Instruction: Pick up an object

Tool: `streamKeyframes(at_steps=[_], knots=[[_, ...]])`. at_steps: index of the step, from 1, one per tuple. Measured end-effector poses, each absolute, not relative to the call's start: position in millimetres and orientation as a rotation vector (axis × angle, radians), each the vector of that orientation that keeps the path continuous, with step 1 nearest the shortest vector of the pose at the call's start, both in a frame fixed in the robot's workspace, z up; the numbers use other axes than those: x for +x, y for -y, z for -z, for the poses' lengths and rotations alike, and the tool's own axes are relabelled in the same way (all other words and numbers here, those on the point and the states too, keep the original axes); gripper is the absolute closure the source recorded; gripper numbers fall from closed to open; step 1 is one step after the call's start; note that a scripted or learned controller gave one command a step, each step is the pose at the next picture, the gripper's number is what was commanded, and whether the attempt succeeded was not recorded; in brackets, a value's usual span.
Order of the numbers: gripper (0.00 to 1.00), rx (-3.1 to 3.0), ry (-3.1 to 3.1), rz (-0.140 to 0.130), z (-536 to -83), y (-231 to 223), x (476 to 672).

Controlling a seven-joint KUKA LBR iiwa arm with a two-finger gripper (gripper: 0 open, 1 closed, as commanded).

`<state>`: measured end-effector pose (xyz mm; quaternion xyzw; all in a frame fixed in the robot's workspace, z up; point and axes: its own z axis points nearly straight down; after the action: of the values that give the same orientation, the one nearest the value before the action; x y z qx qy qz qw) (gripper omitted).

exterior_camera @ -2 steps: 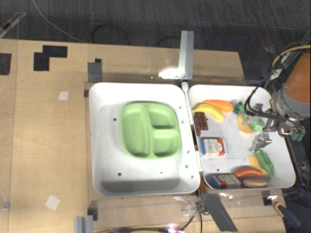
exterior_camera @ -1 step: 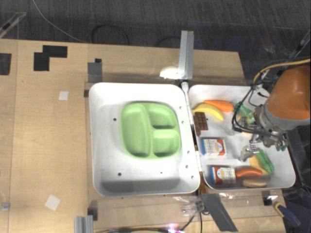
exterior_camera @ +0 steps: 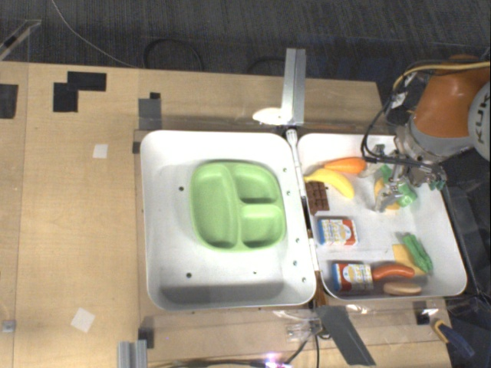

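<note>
- We judge the reach-and-grasp step in hand; our gripper (exterior_camera: 393, 192) sits low in the right bin (exterior_camera: 453, 240) over a small yellow-green object (exterior_camera: 396, 199)
- How far the hand is open, or whether it has hold of anything, we cannot tell; next we would need a firm close, then a straight lift

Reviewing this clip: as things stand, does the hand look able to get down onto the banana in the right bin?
Probably yes. The banana lies uncovered, with only the carrot close behind it, and the hand hangs over the same bin just beside it.

bright, even overhead light — soft shadows | slightly soft focus
</note>
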<state>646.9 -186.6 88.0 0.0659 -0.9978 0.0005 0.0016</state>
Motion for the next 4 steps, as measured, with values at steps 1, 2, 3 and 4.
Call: streamKeyframes(at_steps=[1, 2, 3, 4], knots=[[0.0, 0.253, 3.091, -0.02, -89, 124, 661.2], [0.0, 0.18, 3.146, -0.016, -89, 100, 634.1], [0.0, -0.022, 3.161, -0.012, -90, 92, 587.7], [0.0, -0.163, 3.161, -0.004, -91, 91, 551.3]])
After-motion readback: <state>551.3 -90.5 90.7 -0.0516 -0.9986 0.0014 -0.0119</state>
